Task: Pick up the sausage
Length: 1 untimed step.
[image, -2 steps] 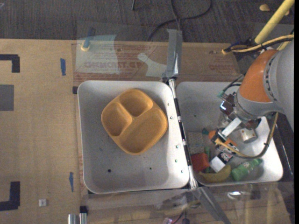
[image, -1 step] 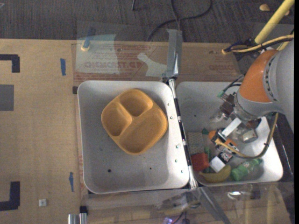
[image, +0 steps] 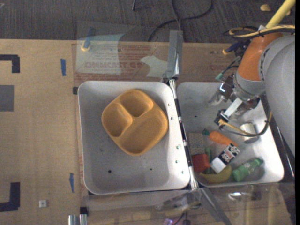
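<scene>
In the right bin (image: 187, 102), a cluster of toy items lies along the front edge. A short red piece (image: 200, 162) near the front left corner may be the sausage; I cannot tell for certain. My gripper (image: 221, 95) hangs over the bin's back right part, well behind that cluster and apart from every item. The orange-banded wrist (image: 253, 55) rises above it to the right. Nothing shows between the gripper and the bin floor.
An orange carrot (image: 220, 138), a white-and-black bottle (image: 225, 157), a yellow banana (image: 216, 176), a green bottle (image: 245, 169) and a white cup (image: 247, 128) share the right bin. The left bin (image: 93, 168) holds a yellow divided plate (image: 134, 121).
</scene>
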### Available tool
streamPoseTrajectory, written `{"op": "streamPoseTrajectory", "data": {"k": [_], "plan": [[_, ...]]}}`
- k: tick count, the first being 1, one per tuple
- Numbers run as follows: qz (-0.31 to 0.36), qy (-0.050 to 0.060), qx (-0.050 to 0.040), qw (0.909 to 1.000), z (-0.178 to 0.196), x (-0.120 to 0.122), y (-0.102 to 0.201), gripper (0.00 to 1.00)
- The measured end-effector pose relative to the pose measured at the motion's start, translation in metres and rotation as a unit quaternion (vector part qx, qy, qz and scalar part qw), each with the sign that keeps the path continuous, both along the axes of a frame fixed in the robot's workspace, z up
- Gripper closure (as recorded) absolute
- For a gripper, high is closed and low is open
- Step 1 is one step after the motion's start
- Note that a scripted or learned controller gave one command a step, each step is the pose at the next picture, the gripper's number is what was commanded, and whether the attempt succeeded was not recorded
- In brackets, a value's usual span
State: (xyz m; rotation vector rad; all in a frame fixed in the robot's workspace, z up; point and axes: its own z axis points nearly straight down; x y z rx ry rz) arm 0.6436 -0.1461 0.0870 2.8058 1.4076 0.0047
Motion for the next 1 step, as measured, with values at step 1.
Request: {"op": "streamPoseTrajectory", "data": {"k": [1], "plan": [[0.002, -0.002, -0.0009, 1.0000, 0.0121, 0.0017, 0.0013, 1.00]]}}
